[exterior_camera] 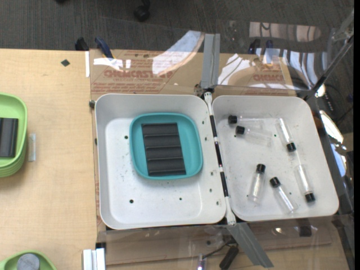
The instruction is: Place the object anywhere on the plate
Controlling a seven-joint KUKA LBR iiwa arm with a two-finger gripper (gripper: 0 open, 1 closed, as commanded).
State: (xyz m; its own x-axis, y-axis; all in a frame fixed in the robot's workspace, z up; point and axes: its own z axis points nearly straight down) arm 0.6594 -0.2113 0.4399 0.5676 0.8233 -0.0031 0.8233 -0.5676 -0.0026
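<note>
A teal square plate (pixel 193 151) lies in the left white bin (pixel 157 207), with a dark ribbed rectangular block (pixel 163 147) resting flat on its middle. In the right white bin (pixel 315 201) lie several clear plastic vials with black caps, among them one (pixel 256 182) near the bin's middle, one (pixel 283 194) toward the front and one (pixel 285 135) at the back right.
A stack of green plates (pixel 19 151) holding a dark item sits at the left edge of the wooden bench. A green lid-like object (pixel 25 261) is at the bottom left. Cardboard (pixel 152 75) lies behind the bins. A metal divider (pixel 211 61) runs between them.
</note>
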